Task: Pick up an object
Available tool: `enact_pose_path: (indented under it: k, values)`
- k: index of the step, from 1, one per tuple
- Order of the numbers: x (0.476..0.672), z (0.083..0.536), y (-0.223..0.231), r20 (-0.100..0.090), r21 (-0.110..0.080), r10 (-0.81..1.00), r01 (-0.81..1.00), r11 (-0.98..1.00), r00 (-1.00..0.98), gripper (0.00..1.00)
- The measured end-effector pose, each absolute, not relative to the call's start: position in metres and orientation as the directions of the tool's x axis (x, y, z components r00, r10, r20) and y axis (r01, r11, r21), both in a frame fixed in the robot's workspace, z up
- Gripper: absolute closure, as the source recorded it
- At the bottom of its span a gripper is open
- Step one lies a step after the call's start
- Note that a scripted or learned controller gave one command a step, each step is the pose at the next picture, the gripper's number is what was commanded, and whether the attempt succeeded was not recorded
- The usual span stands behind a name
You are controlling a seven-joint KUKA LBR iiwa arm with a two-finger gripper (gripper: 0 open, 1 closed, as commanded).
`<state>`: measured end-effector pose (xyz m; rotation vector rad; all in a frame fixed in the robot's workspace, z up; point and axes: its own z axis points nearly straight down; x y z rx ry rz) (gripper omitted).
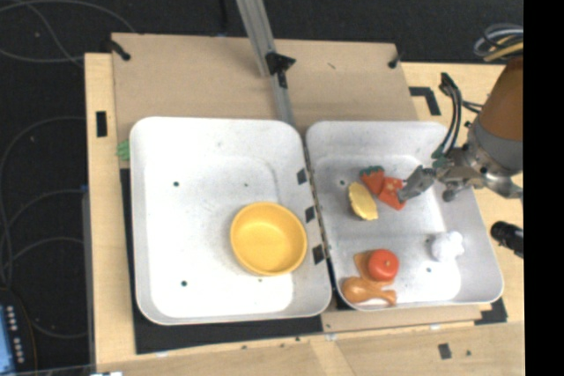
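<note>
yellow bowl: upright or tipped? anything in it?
Upright and empty. The bowl sits in the left bin with its round opening facing up, and its yellow inside shows bare.

Yellow bowl (268, 238) alone in left bin (176, 163), wide bare floor around; right bin (352, 145) crowded mid-floor, far corner open.
</note>
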<state>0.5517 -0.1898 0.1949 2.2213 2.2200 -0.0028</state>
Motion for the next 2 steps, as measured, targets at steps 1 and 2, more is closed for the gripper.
enact_pose_path:
  k: [1,2]
  values:
    - [0.548,0.136,-0.199,-0.002,-0.005,1.0,1.0,-0.001,0.001,0.0]
    - [0.547,0.1,-0.201,-0.004,0.0,1.0,1.0,-0.002,0.002,0.0]
